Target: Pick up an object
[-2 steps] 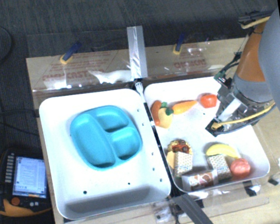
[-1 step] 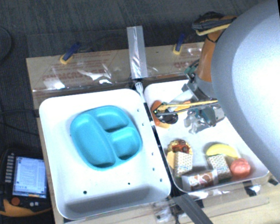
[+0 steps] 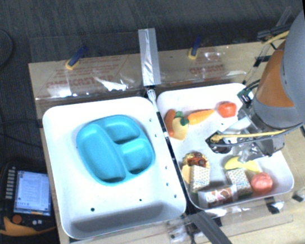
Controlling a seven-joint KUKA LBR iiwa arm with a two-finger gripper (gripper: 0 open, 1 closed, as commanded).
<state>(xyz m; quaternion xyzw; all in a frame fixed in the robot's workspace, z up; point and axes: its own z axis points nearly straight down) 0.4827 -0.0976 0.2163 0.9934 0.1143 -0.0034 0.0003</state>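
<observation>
My gripper [image 3: 246,151] hangs low over the right-hand part of the right bin [image 3: 204,91], on the grey arm with its orange band. Directly beneath it lies a yellow piece [image 3: 235,163], partly covered by the gripper. A red apple [image 3: 261,182] sits just in front of it, at the bin's near right corner. To the left of the gripper are a small brown-topped toy [image 3: 194,160] and a patterned box [image 3: 200,177]. An orange carrot [image 3: 200,116], a red tomato [image 3: 226,108] and a yellow pepper [image 3: 176,126] lie along the far side.
Another small box [image 3: 237,178] and a brown wrapped bar [image 3: 219,195] rest by the right bin's near wall. The left bin [image 3: 56,161] holds a blue divided plate [image 3: 116,146]. A pendant device [image 3: 24,194] lies off the bench at the left.
</observation>
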